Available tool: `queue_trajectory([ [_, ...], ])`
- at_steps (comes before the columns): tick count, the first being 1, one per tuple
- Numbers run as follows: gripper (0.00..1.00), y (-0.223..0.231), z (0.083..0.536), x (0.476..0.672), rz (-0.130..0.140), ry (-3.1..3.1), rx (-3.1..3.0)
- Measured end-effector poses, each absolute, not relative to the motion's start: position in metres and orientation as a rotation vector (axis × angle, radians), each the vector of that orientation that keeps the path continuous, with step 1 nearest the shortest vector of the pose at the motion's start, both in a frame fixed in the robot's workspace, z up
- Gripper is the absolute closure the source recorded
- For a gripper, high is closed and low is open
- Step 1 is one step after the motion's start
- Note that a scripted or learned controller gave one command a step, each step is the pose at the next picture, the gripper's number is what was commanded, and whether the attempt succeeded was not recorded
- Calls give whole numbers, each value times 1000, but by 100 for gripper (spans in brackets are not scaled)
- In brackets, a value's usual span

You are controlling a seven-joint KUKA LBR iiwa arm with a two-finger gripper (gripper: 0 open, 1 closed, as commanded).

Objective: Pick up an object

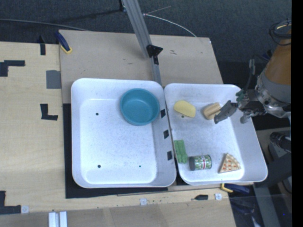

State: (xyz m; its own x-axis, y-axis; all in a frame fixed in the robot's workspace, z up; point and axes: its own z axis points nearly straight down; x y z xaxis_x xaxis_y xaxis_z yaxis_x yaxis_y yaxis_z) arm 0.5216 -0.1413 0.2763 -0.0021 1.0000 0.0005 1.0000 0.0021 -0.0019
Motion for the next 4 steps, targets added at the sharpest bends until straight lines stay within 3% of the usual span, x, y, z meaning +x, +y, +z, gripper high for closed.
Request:
queue_trajectory([
  [3,0,-135,104,511,7,-2218,-2216],
  [4,100,-134,117,512,4,-2221,-2215],
])
